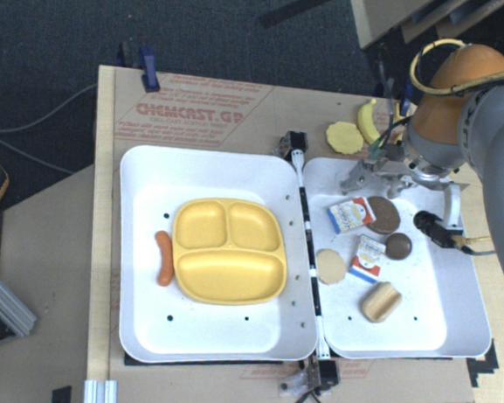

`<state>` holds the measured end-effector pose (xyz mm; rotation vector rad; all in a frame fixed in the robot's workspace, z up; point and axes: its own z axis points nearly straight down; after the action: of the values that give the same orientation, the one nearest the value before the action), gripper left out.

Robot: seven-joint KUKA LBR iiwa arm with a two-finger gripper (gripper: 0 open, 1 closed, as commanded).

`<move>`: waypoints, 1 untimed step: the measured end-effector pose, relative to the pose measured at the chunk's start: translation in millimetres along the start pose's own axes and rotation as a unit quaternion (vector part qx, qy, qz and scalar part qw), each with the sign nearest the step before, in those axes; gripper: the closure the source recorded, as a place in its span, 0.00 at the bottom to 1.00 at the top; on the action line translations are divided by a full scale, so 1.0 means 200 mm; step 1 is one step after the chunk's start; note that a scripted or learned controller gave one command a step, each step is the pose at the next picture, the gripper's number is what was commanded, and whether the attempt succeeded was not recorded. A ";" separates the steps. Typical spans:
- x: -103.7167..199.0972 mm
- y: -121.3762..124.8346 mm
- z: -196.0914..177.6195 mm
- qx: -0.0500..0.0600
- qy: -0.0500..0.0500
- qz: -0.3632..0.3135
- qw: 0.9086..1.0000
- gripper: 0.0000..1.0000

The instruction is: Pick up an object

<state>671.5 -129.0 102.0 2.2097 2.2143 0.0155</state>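
Seemingly the gripper (386,175) – finger state untellable – hangs by the right bin's (451,332) far edge, carton (350,216) just nearward

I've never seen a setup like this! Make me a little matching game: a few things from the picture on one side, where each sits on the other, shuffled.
Things:
1. yellow divided plate
2. sausage
3. banana
4. bread roll

Places:
A. on the bench behind the right bin
B. right bin, near its front
C. middle of the left bin
D. left bin, beside the plate's left edge

Pairs: 1-C, 2-D, 3-A, 4-B
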 end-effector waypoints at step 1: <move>-0.10 -0.02 0.08 0.004 0.000 0.001 1.000 0.00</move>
<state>668.2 -149.4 87.0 2.2172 2.2158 0.0056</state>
